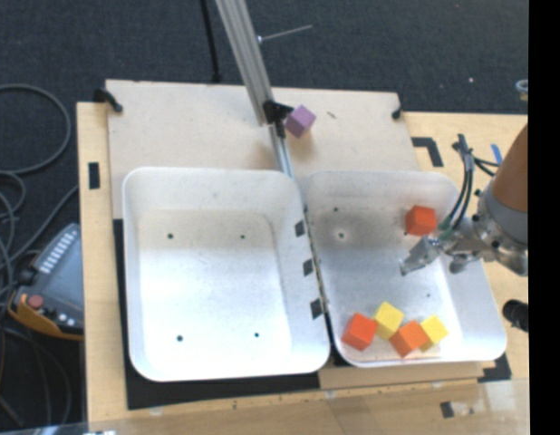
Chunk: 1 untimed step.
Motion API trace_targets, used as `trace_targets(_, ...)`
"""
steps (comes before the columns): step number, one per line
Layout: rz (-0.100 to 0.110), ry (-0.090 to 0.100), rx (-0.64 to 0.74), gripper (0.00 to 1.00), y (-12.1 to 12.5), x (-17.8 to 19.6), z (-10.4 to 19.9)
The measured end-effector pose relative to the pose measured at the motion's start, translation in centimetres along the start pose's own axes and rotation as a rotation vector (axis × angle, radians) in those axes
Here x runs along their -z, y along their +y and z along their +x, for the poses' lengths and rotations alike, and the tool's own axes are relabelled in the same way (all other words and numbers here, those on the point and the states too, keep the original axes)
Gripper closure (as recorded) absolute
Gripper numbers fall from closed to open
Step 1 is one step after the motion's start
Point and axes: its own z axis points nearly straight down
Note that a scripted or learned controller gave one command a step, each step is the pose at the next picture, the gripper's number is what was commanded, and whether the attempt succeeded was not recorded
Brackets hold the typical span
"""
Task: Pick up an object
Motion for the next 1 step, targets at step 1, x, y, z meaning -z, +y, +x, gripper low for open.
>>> trace_targets(1,0.008,0.0,0.003,0.0,3.42,-12.65,-3.2)
